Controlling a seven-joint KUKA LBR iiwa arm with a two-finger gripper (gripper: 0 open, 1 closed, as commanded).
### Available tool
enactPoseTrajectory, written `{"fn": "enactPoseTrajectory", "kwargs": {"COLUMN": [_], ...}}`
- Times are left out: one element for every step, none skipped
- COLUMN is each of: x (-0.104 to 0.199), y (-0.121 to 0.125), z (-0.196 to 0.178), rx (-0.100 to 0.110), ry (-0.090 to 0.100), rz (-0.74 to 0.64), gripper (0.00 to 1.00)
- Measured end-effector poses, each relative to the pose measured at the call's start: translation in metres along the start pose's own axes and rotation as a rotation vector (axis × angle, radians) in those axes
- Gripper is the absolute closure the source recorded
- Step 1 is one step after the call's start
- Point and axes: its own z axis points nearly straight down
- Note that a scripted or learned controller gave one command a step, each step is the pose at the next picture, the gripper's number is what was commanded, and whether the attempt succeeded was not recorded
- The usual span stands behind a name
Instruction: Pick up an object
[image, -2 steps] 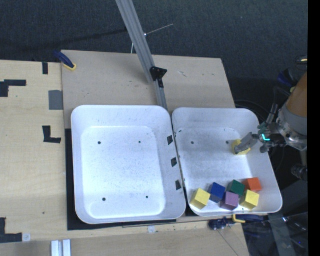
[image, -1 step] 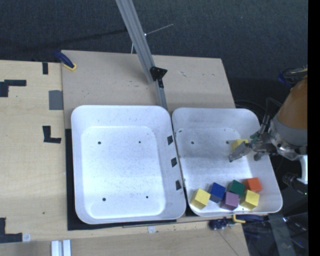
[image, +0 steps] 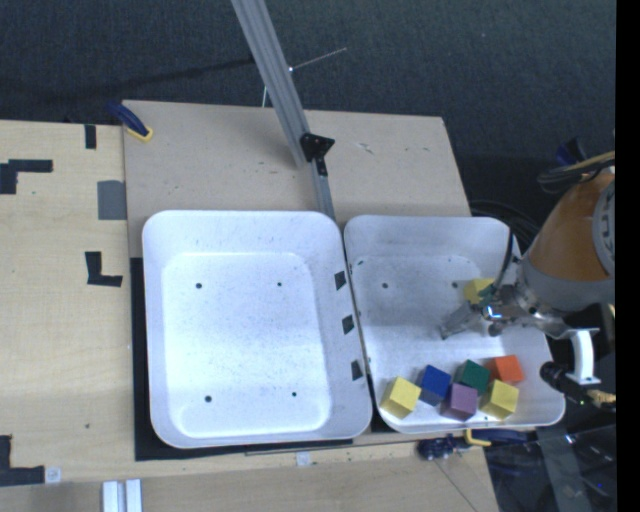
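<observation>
your hand (image: 478, 318) hovers low in the right shallow white bin (image: 420, 250), grip unreadable; the small yellow cube (image: 477, 290) beside it looks light and rigid, so pinch opposite flat faces.

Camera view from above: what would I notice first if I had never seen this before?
Probably the bunch of colourful blocks in the near corner of the right bin: yellow, blue, green, purple and orange ones huddled together. Next comes the big arm with its orange band reaching in from the right, its end effector low in that bin beside another yellow block. The left bin is plain white beside them.
</observation>
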Motion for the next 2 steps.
{"fn": "enactPoseTrajectory", "kwargs": {"x": [0.001, 0.001], "y": [-0.001, 0.0], "z": [0.016, 0.005], "rx": [-0.004, -0.005], "ry": [-0.002, -0.001], "rz": [0.0, -0.001], "gripper": [0.0, 1.0]}}
